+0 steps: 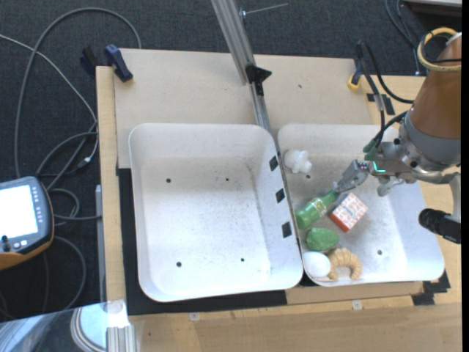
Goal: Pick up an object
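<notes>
A view from above shows a pale wooden worktop (190, 86) carrying two shallow white bins side by side. The left bin (201, 211) has a speckled floor. The right bin (410, 248) holds a cluster of small objects near its left wall: a white crumpled item (297, 161) toward the back, a green bottle (316, 209) lying on its side, a red and white box (349, 212) just beside it, a green rounded object (322, 238), a white egg-shaped object (316, 264) and a tan croissant-shaped toy (345, 263) at the front. The grey arm enters from the right, and its gripper (352, 178) hangs just above the bottle and box. Whether the fingers are apart or together cannot be told.
</notes>
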{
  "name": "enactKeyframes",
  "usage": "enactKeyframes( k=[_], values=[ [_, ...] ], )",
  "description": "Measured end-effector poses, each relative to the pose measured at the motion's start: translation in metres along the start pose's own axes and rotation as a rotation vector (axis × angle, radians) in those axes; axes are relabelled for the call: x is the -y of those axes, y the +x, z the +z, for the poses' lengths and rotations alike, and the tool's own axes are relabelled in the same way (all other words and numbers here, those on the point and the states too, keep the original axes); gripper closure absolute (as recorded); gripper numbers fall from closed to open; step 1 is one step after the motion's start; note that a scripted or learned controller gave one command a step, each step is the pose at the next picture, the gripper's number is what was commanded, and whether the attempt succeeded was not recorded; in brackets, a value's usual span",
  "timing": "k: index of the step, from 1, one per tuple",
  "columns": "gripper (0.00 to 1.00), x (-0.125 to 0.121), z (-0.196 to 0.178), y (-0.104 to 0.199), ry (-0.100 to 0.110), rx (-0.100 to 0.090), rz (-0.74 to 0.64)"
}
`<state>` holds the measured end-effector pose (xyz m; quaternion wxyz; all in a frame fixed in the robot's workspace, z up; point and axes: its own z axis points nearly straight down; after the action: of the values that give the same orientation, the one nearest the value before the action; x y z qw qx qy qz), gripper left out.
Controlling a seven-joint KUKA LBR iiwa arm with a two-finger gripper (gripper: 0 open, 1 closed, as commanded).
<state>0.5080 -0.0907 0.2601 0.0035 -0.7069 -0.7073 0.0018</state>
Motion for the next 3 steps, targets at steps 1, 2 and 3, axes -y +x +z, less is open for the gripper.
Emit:
enactKeyframes(
  k=[1, 2, 3],
  values=[
    [0.0, -0.001, -0.002, 0.0, -0.006, 0.001, 0.001],
    [0.0, -0.001, 0.06, -0.004, 0.002, 0.0, 0.001],
    [0.0, 0.001, 0.103, 0.0, 0.0, 0.0, 0.001]
  ],
)
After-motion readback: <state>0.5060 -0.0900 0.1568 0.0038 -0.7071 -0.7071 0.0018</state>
